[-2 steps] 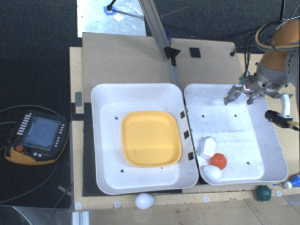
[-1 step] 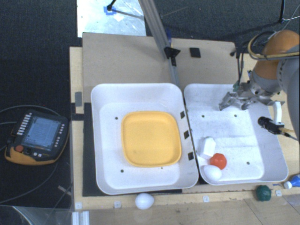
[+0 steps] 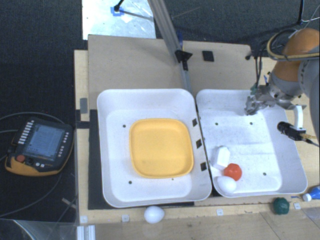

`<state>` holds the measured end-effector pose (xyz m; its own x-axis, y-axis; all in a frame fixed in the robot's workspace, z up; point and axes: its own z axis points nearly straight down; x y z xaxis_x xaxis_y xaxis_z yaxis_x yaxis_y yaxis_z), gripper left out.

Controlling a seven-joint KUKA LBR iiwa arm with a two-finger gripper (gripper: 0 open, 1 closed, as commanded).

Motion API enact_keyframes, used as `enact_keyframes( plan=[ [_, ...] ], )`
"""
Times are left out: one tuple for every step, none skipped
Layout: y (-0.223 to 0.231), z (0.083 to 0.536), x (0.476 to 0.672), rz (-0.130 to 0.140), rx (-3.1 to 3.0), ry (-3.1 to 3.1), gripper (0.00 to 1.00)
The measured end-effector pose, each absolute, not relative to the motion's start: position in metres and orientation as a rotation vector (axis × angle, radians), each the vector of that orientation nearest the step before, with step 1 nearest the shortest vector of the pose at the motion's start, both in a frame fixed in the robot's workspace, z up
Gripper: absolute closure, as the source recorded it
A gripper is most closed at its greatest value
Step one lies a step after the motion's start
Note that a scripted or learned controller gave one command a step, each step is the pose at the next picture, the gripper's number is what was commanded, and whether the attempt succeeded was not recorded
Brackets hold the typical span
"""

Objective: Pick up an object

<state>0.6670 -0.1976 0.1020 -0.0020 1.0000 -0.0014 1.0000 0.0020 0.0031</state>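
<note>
Teach pendant point(image 3: 39, 150) on floor — left of bench.

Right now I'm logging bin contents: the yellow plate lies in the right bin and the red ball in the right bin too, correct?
Not quite. The camera view shows the yellow plate in the left bin; the red ball is indeed in the right bin.

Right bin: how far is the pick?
Nothing looks picked yet. The gripper hangs over the right bin's far end. The red ball, white block and white egg lie in its near-left corner. Reaching, grasping and lifting remain.
</note>
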Motion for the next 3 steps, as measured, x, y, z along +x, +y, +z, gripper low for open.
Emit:
enact_keyframes(
  plan=[
    [-0.202,0.147,0.665,0.004,2.218,2.219,1.00],
    [-0.202,0.190,0.667,0.004,2.218,2.219,1.00],
    [-0.203,0.231,0.668,0.004,2.217,2.220,1.00]
  ],
)
